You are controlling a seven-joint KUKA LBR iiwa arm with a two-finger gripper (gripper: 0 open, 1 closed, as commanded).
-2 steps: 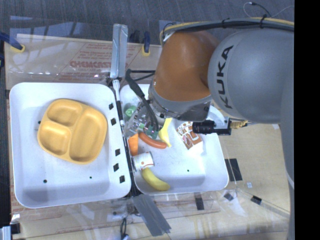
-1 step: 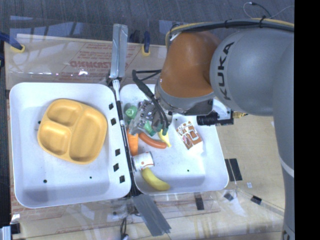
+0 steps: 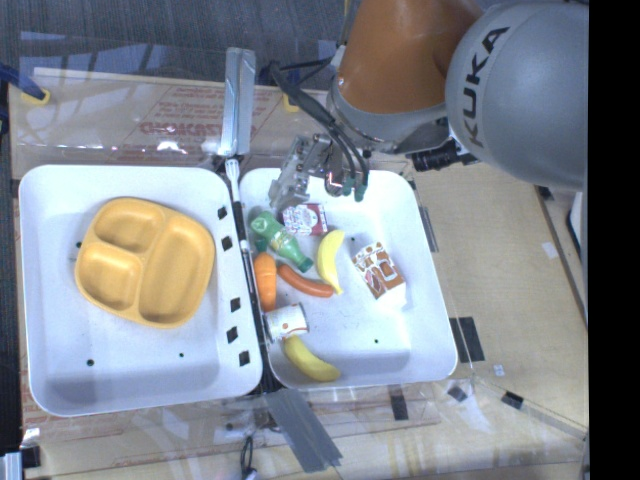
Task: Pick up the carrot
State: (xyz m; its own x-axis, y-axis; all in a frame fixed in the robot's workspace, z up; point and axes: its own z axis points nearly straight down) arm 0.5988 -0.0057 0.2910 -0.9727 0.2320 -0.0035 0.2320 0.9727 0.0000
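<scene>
The carrot (image 3: 265, 280) is a short orange piece lying lengthwise against the left wall of the right bin (image 3: 425, 298). Its top end touches a green bottle (image 3: 278, 238). A reddish-orange sausage-shaped item (image 3: 306, 284) lies just to its right. My gripper (image 3: 298, 178) hangs over the back left part of the right bin, above a small red and white carton (image 3: 304, 218). It is well behind the carrot and holds nothing that I can see.
The right bin also holds two bananas (image 3: 330, 258) (image 3: 308, 360), a brown and white snack packet (image 3: 377, 270) and a small white can (image 3: 288, 320). A yellow divided plate (image 3: 145, 261) lies in the left bin (image 3: 50, 368). The divider between the bins runs beside the carrot.
</scene>
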